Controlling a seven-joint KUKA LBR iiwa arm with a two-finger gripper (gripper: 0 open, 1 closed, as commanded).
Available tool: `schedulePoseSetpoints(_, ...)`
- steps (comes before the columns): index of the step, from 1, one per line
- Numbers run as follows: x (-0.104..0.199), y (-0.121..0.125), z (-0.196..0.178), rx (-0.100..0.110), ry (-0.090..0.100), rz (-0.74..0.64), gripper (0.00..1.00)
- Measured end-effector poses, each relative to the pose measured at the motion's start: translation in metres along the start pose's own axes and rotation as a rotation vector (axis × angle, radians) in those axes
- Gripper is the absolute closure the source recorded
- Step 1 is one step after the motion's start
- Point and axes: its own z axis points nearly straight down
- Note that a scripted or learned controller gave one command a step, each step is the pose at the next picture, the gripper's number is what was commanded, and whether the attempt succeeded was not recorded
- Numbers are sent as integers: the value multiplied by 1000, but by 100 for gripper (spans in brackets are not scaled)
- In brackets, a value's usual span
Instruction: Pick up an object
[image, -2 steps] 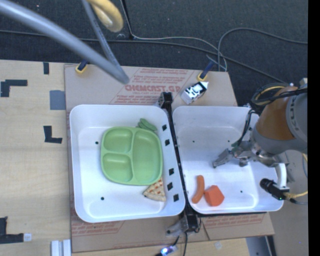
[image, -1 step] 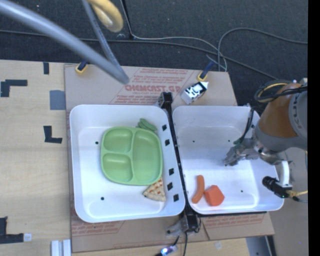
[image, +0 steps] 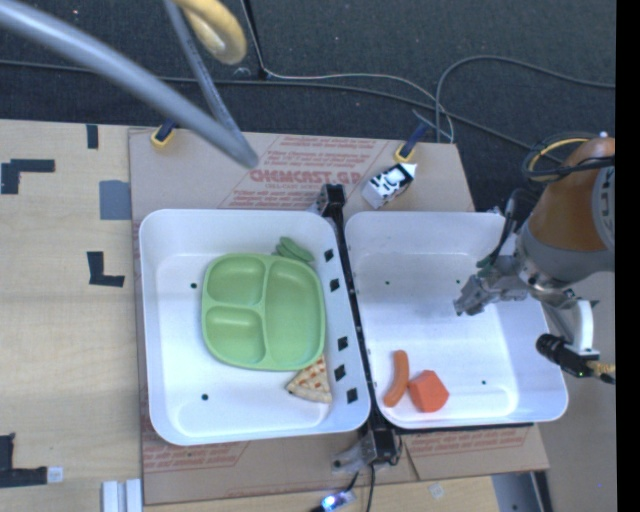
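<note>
Toy carrot (image: 398, 377) lies near the front of the right bin (image: 500, 400), touching an orange-red block (image: 428, 391) beside it. Left bin (image: 160, 330) holds a green divided plate (image: 264, 310), a green piece (image: 294, 249) at its far edge and a pizza slice (image: 312, 381) by its near corner. The gripper (image: 470, 300) hangs over the right bin's middle, apart from the carrot; whether it is open or closed, I cannot tell.
</note>
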Motion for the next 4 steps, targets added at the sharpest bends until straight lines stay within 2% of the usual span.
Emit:
schedulePoseSetpoints(1,1,3,-63,-1,-1,0,100)
schedulePoseSetpoints(2,2,3,-68,3,1,1,100)
schedulePoseSetpoints(3,56,24,-75,3,3,-5,100)
schedulePoseSetpoints(4,101,32,-82,4,3,-4,100)
